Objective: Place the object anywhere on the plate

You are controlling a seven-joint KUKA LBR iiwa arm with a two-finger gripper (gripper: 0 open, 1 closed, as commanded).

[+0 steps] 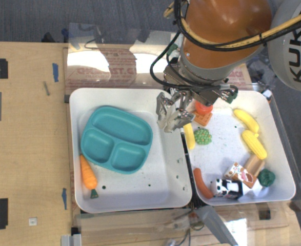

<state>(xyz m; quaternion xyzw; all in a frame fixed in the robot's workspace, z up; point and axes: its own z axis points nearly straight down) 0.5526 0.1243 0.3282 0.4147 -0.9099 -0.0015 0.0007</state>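
Observation:
A teal plate (117, 137) with three compartments lies in the left bin (140, 188), and nothing rests on it. An orange carrot (87, 174) lies on the bin floor just off the plate's lower left edge. My gripper (173, 116) hangs above the divider between the two bins, right of the plate's upper right corner. Its fingers are open with nothing between them. Directly beside it in the right bin (222, 152) are a small yellow piece (189, 136), a green bumpy piece (203, 137) and an orange-and-red block (203, 113).
Further right in the right bin lie a yellow banana (246, 120), a corn cob (254, 143), a red sausage (202, 183), a black-and-white cow toy (227, 187), a tan wedge (246, 170) and a dark green piece (266, 177). The arm's bulk looms over the bins' far side.

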